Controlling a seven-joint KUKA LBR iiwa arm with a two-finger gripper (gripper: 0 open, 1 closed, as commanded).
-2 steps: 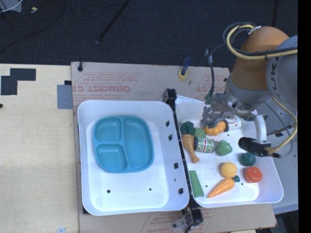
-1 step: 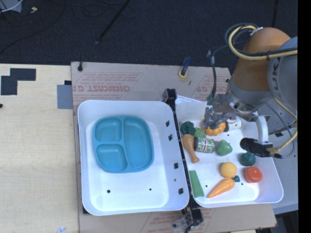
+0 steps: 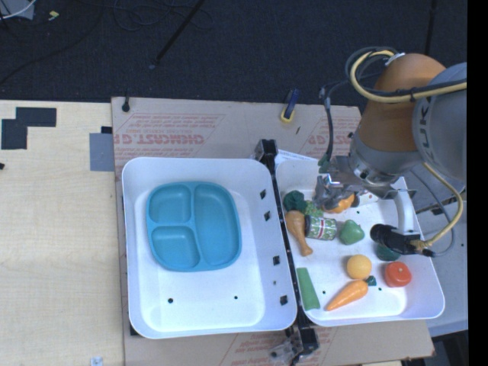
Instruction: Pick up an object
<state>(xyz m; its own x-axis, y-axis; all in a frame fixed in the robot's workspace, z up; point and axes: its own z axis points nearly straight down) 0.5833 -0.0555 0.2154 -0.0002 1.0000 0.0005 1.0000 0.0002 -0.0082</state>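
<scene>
My gripper hangs low over the back left part of the right bin. A small orange thing lies right beside it; whether it touches the gripper I cannot tell. Just below the gripper lies a small labelled can on its side, with a tan drumstick to its left and a green pepper to its right. A dark green piece sits left of the gripper. Nearer the front are a yellow lemon, a carrot, a red tomato and a green stick.
The left bin holds a blue divided plate. A black divider runs between the two bins. The arm's grey and orange body looms over the right bin's back right corner.
</scene>
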